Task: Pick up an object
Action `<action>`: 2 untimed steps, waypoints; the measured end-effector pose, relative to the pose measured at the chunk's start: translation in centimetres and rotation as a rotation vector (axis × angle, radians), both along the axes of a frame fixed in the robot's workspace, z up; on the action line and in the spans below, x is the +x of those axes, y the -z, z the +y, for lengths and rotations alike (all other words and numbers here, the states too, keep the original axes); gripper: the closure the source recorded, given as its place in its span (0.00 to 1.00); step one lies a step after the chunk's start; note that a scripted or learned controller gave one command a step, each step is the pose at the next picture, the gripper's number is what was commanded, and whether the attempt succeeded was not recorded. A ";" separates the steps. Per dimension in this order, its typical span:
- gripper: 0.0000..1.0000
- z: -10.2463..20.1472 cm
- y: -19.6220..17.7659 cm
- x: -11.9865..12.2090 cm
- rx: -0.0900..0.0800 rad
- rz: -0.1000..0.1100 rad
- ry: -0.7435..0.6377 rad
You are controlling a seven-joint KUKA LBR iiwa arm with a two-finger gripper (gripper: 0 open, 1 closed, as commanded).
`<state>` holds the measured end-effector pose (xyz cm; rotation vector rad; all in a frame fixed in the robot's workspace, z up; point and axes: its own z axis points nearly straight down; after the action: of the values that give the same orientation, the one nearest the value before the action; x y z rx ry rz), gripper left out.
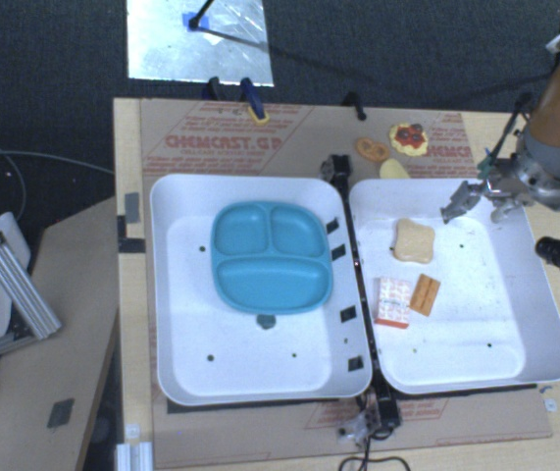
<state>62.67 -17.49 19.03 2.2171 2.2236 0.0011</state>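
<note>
Bins sit side by side on the bench, and we read them from the left. The left bin (pixel 186 361) holds a blue divided plate (pixel 270 258) lying flat near its middle, with a small dark scrap (pixel 266 321) just beside the plate's near edge. The plate's broad flat shape probably makes it an awkward grab for two fingers, so we judge it a poor choice.

Across the shared wall, the right bin (pixel 515 361) holds the likelier things: a piece of toast (pixel 415 241) toward the far side, and nearer us a small red and white packet (pixel 392 302) with an orange cracker (pixel 425 294) just beside it, so close that we cannot tell if they touch. The toast lies well apart from both, with bare floor around it on every side, so we judge it the easiest to reach without bumping a neighbour.

Beyond the bins' far rim, three small toy foods (pixel 394 149) rest on the cardboard, outside the working space.

At the right, the gripper (pixel 478 200) hangs over the far right part of the right bin, close to its far rim, with its fingers spread and nothing between them. The toast lies to its left and a little nearer us. The right half of that bin's floor is bare, giving us room to descend away from the walls.
</note>
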 end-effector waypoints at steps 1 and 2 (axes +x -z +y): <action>0.00 3.1 10.3 -2.6 0.001 -0.005 0.001; 0.00 8.8 10.2 -0.4 0.001 -0.009 -0.006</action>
<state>62.31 -8.70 8.80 2.2057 2.2264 0.0119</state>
